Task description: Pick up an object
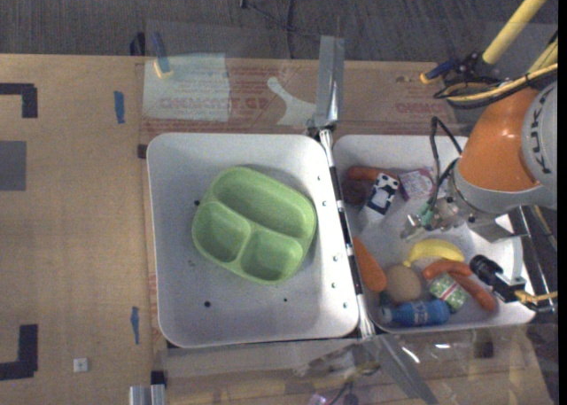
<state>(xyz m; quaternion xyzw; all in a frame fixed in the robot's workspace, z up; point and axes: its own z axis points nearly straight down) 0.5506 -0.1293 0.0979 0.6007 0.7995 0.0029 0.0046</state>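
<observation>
Two shallow white bins [168, 217] are sitting side by side. The gripper [423, 220] is hovering just above the curved yellow banana [436, 251]; its opening cannot be told.

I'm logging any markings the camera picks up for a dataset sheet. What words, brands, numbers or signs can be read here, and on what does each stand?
"KU": on the grey arm, at the view's right edge, where the lettering is cut off.
Red print on the clear sheet behind the bins: too faint to read.
Label on the blue bottle: too small to read.
Green packet: print too blurred to read.
</observation>
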